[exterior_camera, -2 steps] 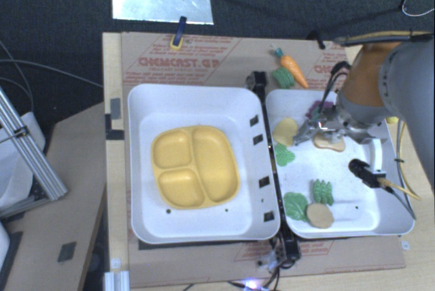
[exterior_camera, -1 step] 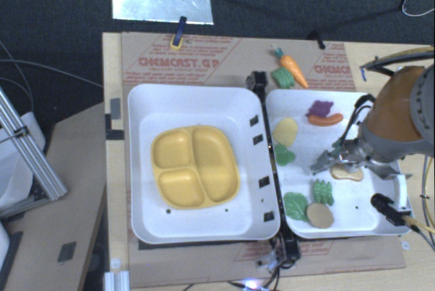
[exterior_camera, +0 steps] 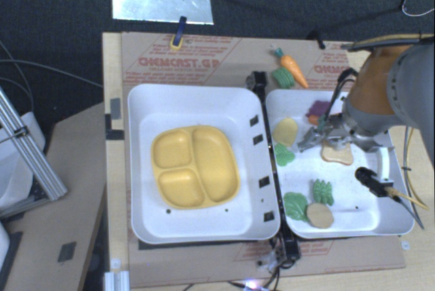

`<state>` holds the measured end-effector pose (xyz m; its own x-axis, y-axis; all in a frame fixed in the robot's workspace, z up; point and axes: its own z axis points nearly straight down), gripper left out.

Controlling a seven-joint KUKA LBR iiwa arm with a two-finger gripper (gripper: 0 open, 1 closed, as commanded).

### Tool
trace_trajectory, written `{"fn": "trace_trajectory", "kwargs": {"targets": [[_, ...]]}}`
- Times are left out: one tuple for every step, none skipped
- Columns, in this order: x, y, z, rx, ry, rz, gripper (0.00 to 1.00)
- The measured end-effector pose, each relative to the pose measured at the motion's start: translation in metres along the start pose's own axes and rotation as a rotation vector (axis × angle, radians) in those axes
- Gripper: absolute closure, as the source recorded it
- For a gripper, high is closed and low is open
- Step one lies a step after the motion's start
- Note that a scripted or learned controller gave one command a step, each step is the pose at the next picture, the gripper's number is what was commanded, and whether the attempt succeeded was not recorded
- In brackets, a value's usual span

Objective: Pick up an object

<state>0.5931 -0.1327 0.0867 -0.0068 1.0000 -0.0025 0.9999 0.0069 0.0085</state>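
While nothing is lifted yet, toy foods wait in the right bin [exterior_camera: 397, 215]: a tan disc [exterior_camera: 319, 215] and green pieces at lower frame, toast [exterior_camera: 338, 154] mid-frame. Beside it the end effector [exterior_camera: 309, 140] hovers, fingers apparently parted and empty. Bin walls crowd close; a toy carrot [exterior_camera: 294, 69] lies outside, beyond.

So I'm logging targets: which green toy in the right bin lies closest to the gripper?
The small green piece at the bin's left wall, just below the pale yellow toy. It lies just left of the gripper; the other two green toys lie lower, by the tan disc.
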Motion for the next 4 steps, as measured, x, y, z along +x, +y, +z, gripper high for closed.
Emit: {"fn": "trace_trajectory", "kwargs": {"targets": [[-0.074,-0.067,-0.023,0.009,-0.001,0.014,0.0],[-0.045,-0.012,0.003,0.004,0.002,-0.002,0.0],[-0.054,0.019,0.001,0.003,0.001,0.002,0.0],[-0.054,0.019,-0.01,0.001,0.0,-0.001,1.0]]}}
